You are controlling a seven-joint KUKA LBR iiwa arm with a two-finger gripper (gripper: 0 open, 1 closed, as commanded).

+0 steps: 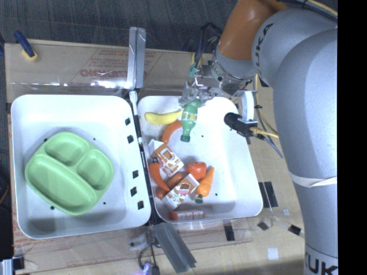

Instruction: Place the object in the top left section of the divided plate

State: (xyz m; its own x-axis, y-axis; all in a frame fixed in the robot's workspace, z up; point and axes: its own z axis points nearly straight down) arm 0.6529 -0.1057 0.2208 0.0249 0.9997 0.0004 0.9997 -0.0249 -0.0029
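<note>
Far upper left: blue clamp [24,44] on the edge of the cardboard-covered bench [86,62].

Left bin [34,105], left half of frame: holds the green divided plate [69,172], sitting tilted, left of centre. Three sections, nothing in any of them.

Centre: metal divider bar [136,56] sticks up at the top between the two bins, black clips run down the seam.

Right bin [243,176], centre-right: yellow banana [162,117] at its upper left, an orange piece [170,132] just below it. Lower down a pile: small juice carton [168,160], carrot [159,176] beside it, red tomato [196,169], second carton [183,191], another carrot [206,180], and a flat packet [186,215] against the bottom wall.

Gripper [195,99] at the top of the right bin, centre-upper frame. Fingers narrowed onto the cap end of the green bottle [189,119]; the bottle hangs roughly upright below them, lower end over the orange piece, next to the banana. Looks lifted off the bin floor, can't confirm height.

Right side: grey arm [304,96] with the orange band [243,27] fills the upper right, cables running by the wrist.
</note>
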